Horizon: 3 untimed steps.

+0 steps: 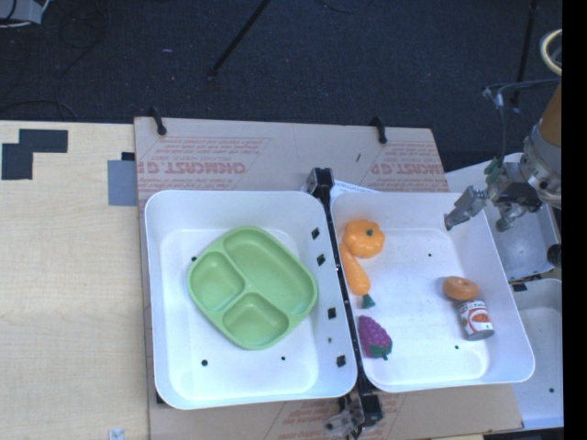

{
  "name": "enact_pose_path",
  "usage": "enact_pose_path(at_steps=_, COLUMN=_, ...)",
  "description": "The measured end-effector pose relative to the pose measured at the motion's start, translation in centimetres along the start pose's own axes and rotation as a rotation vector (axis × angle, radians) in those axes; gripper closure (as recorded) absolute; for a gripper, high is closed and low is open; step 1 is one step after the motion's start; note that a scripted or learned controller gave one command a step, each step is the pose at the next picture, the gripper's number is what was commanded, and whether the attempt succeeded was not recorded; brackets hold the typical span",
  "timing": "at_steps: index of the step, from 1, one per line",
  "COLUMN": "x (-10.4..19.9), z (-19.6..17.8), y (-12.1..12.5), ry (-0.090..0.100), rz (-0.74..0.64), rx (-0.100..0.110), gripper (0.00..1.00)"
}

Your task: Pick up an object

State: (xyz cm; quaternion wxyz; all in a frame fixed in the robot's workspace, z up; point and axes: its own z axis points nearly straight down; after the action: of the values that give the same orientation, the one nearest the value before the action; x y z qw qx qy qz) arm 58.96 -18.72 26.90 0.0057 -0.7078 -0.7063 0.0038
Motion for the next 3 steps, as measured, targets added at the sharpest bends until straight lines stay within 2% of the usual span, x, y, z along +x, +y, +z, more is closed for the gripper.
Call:
enact_pose_path(at_steps=1, x=0.0, z=-0.7, y=0.2, ry=-0.002, rz=-0.002, rx=-0.011, gripper=0.00)
enact_pose_path(at_steps=2, x=0.3, z=3.7, y=-0.2, ry=-0.001, rz=-0.002, rx=-0.007, gripper=0.00)
enact_pose_path(at_steps=3, x=0.4, z=9.9, y=0.5, ry=-0.001, rz=-0.002, rx=-0.007, gripper=0.00)
